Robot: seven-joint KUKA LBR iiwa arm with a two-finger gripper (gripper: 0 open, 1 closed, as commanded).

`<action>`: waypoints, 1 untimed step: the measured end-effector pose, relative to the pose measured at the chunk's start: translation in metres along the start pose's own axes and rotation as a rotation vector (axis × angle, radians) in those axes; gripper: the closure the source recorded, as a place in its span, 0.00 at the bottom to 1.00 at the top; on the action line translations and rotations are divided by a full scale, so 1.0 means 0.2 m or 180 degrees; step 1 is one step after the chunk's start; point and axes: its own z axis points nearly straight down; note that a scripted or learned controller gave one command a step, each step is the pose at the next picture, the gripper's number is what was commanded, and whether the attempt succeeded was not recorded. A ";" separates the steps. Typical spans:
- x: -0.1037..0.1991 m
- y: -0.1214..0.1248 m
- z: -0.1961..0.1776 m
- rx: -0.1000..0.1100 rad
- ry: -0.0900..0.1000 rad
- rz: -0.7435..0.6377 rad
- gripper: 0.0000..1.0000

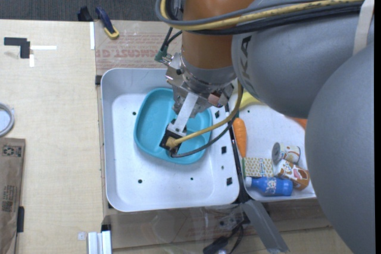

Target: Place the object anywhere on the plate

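Plate (152, 125), a blue one, lies a little tilted in the left bin (119, 187) on the bench (47, 116), toward that bin's right half. The gripper (189, 92) hangs over the plate's upper right part beneath the orange wrist (220, 3); the wrist covers it, so whether it is wide, narrow or holding something cannot be told. Loose things lie in the right bin (268, 122): an orange carrot (240, 135) against its left wall, and nearer the front a patterned packet (257, 166), a small can (287, 154) and a blue bottle (269, 186) on its side.

Single fixed camera above the bench (47, 104), angled down, both bins (119, 187) close
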 end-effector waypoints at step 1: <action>-0.05 -0.22 0.15 0.0002 -0.0003 -0.0034 1.00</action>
